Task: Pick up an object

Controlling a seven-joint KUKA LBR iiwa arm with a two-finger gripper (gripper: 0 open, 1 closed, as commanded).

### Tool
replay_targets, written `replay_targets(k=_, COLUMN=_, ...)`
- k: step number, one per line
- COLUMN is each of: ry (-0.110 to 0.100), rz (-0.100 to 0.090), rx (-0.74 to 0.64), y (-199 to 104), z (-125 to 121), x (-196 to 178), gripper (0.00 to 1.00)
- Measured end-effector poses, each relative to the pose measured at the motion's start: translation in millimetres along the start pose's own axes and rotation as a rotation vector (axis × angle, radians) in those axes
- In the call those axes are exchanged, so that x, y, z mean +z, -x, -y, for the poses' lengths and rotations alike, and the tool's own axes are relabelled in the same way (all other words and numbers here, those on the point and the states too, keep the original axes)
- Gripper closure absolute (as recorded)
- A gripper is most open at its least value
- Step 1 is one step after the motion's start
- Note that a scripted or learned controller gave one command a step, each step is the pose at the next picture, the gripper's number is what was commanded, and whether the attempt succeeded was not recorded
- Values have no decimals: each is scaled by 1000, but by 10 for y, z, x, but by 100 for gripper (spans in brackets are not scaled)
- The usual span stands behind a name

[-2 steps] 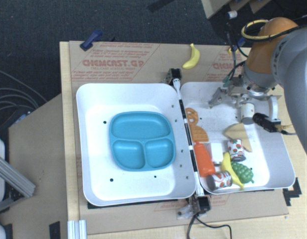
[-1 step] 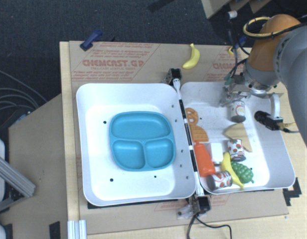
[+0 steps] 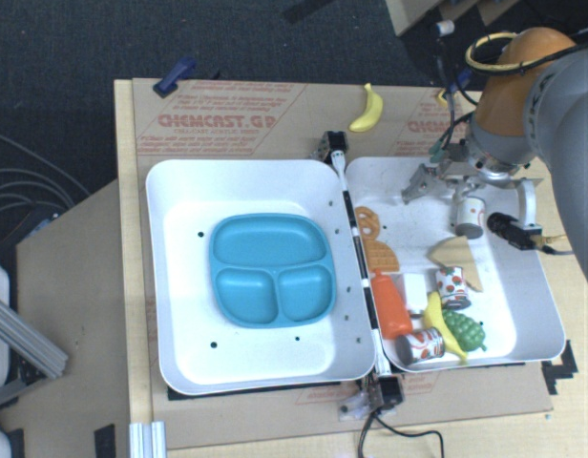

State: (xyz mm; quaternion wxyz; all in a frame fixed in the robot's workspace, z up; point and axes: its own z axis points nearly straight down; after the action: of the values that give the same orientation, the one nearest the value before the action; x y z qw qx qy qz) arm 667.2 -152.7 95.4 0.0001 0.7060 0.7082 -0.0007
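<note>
My gripper [image 3: 440,201] hangs over the back of the right bin [image 3: 533,294], its fingers spread apart with nothing between them. Just in front of it lies a tan wedge [image 3: 454,252]. Along the bin's left wall lie a pretzel [image 3: 367,221], a toast slice [image 3: 380,256] and an orange carrot-like piece [image 3: 390,305]. At the front sit a small red-and-white can [image 3: 453,289], a yellow banana [image 3: 441,321], a green bumpy piece [image 3: 468,334] and another red-and-white can [image 3: 423,344].
The left bin [image 3: 179,208] holds a blue divided plate [image 3: 272,267]. A second banana [image 3: 367,111] lies on the cardboard behind the bins, and a blue object [image 3: 173,77] sits at the bench's back left corner. The arm fills the upper right.
</note>
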Motion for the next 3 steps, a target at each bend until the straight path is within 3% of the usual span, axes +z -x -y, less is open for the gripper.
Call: replay_targets(k=3, ry=3, rz=1, rx=3, y=368, z=5, x=104, gripper=0)
